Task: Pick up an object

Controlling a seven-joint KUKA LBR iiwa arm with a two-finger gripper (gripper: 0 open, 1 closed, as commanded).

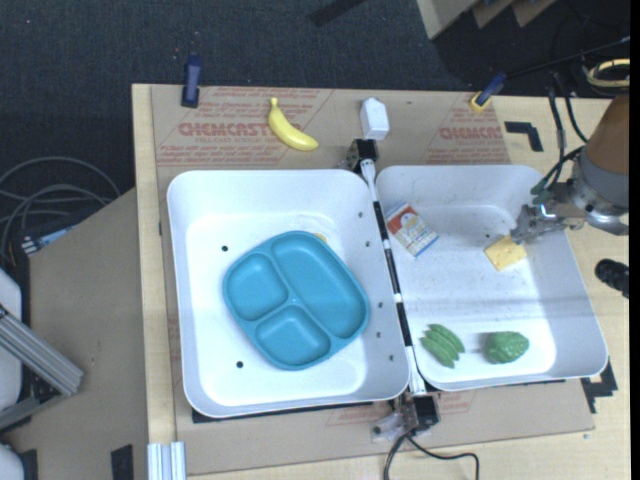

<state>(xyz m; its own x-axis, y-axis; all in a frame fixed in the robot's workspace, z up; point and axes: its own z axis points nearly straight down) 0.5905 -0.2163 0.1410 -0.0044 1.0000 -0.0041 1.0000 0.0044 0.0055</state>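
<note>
I have the arm (610, 168) reaching in over the right bin (585, 298), gripper (528, 223) low at the yellow block (505, 255), which lies near the bin's far right side. I judge that block to be my target. I cannot tell how the fingers stand. To do this well, I want a straight drop centred on the block, clear of the bin wall. Left bin (190, 218): one blue divided plate (293, 298), three compartments. Right bin: a small red-and-white carton (411, 230) near the divider, the yellow block, then two green pieces at the near edge, a leafy one (442, 344) and a rounder one (507, 346).
</note>
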